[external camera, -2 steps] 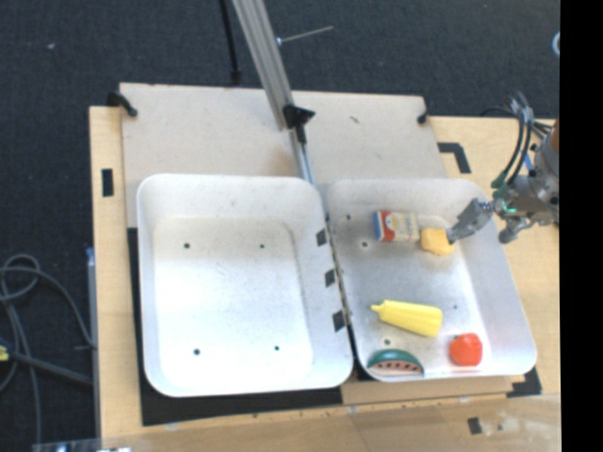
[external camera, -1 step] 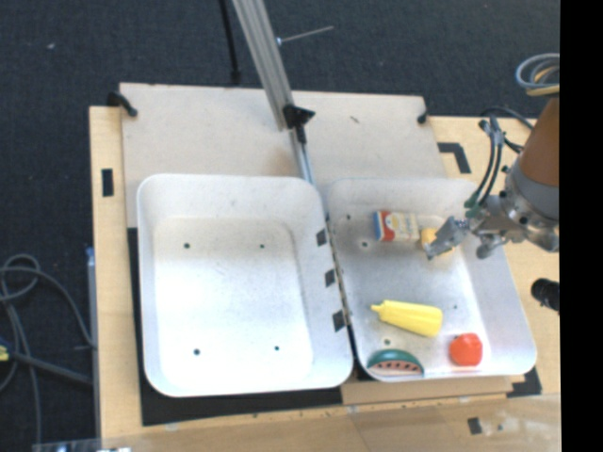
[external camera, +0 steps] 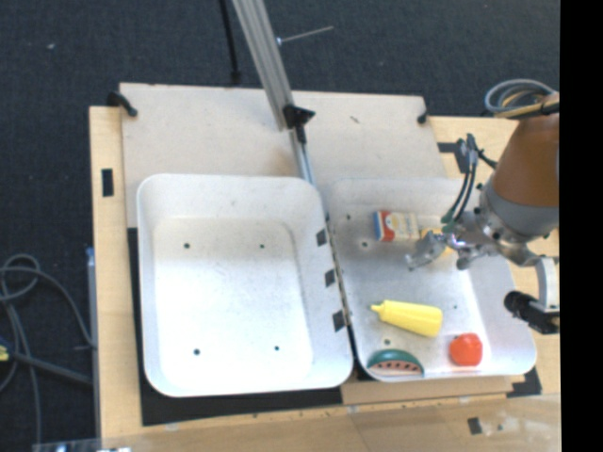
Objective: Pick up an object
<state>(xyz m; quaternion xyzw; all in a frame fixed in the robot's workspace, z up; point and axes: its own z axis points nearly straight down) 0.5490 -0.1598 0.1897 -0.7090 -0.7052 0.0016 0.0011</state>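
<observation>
Camera view, bins: we are looking down on two white bins side by side on the tabletop (external camera: pixel 396 111); the left bin (external camera: pixel 236 281) is lying at 9 o'clock of the right bin (external camera: pixel 499 347).
Camera view, gripper: the gripper (external camera: pixel 429 250) is hovering over the right bin, just at 4 o'clock of the small carton (external camera: pixel 395 225); we are seeing nothing between its fingers, and we cannot tell how wide they are standing.
Camera view, candidates: the yellow bottle (external camera: pixel 408 316) is lying on its side at 6 o'clock of the gripper; the red ball (external camera: pixel 465 349) is sitting at 4 o'clock of the bottle; the watermelon slice (external camera: pixel 395 363) is resting against the bin's near wall.
Handling, carton: we are judging it light and stiff, with flat faces, so squeezing across its short sides looks safest.
Handling, bottle: we are guessing smooth plastic, likely to roll; gripping across its middle seems best.
Handling, ball: round, probably slipping out easily.
</observation>
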